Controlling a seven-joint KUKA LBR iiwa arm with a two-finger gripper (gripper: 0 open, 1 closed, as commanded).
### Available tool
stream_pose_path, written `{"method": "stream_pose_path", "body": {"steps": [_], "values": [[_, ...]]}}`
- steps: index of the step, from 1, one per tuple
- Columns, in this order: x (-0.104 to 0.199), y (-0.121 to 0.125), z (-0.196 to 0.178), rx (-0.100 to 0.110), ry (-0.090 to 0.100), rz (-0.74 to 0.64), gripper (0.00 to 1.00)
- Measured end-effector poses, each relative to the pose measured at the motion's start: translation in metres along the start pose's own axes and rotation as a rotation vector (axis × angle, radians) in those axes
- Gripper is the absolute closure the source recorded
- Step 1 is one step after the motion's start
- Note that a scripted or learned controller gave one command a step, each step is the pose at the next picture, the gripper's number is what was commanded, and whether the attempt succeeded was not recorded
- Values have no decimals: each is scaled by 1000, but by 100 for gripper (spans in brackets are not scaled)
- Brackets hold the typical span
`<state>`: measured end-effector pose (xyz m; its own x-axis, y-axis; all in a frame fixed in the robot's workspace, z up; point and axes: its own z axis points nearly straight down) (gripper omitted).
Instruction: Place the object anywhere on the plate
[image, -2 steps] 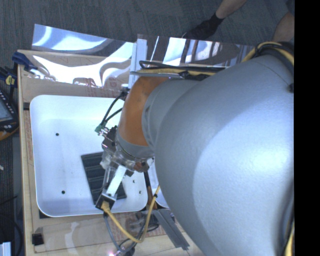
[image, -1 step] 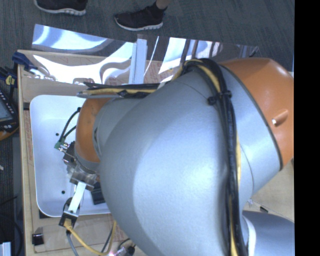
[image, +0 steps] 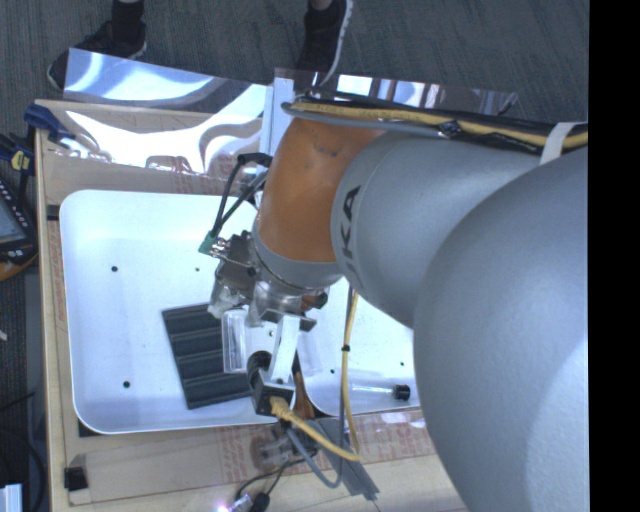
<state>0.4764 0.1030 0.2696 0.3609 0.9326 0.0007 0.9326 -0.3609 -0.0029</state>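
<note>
grey and bulky, the arm (image: 470, 290) fills the right side of the view, its orange band (image: 300, 190) sitting just above the wrist. below the wrist the gripper (image: 258, 345) hangs low over the left bin (image: 110, 300), right at the near right corner of it. whether the gripper is spread or pressed together i cannot tell, the angle and the blur hide that.

a dark ribbed plate (image: 200, 350) lies flat on the floor of the left bin, tilted a little, and the gripper is just beside its right edge, perhaps overlapping it. something small and dark (image: 262, 380) shows under the tool near the bin's rim, but i cannot tell whether it is the object or part of the tool. in the right bin (image: 370, 390) a slim pen-like thing with a dark tip (image: 385, 392) lies near the front rim, well apart from the plate.

my guess is that the step in hand is the placing itself, with the arm lowered at the plate. the next move calls for the tool being squarely over the ribbed surface before any release, then a straight lift clear of the yellow cable (image: 345, 400).
</note>
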Motion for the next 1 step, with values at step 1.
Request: {"method": "stream_pose_path", "body": {"steps": [1], "values": [[78,-30,25,-3,-3,689,100]]}}
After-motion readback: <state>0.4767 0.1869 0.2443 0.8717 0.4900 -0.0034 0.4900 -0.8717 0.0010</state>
